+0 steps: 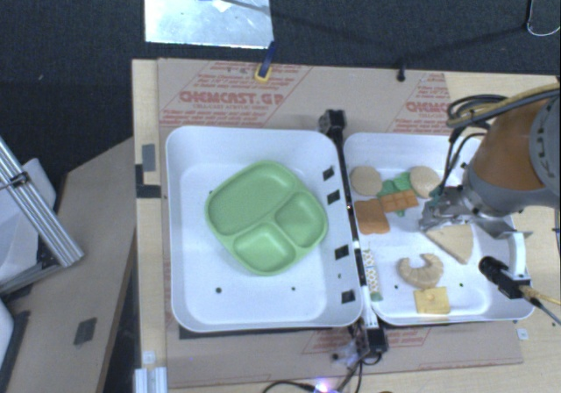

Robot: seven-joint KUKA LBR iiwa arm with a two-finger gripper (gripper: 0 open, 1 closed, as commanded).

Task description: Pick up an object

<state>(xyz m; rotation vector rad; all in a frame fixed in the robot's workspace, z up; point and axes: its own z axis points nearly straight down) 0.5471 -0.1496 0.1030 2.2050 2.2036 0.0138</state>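
Nearest the camera, low in the right bin (504,312): a square cracker-like piece (431,300), just above it a curled croissant-shaped piece (422,269). Gripper (438,216) down in the same bin, wrist and orange band (513,154) rising to its right. Fingers too blurred to read; cannot tell whether spread or closed, nor whether anything is held. Touching or just under the gripper on its lower right, a pale wedge (456,244), perhaps toy bread. To the gripper's left: orange waffle-like block (372,216), green piece (400,182), two tan rounds (366,179) (424,179). Far left, in the other bin (188,295), a green divided plate (266,217).
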